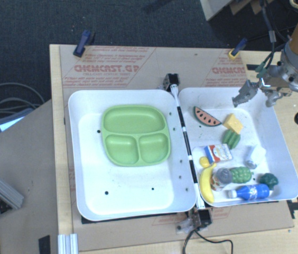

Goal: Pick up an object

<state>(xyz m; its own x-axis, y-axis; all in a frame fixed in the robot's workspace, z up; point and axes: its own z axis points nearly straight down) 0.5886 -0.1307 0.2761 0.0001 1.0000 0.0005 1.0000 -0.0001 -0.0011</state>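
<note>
The gripper [257,96], fingers spread and grasping nothing, is hovering over the right bin's [288,157] far edge, apparently positioning above the watermelon slice [207,117].

Gripper [255,94] above far edge of right bin [283,142], fingers spread, nothing between them.
Right bin: watermelon slice [207,117], yellow block [233,123], banana [206,181], blue bottle [250,193]. Left bin [85,157]: green divided plate [136,135].

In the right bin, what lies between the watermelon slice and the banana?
In the camera view, between the watermelon slice and the banana lies a small red, white and blue carton; the green pepper sits just right of that line.
</note>
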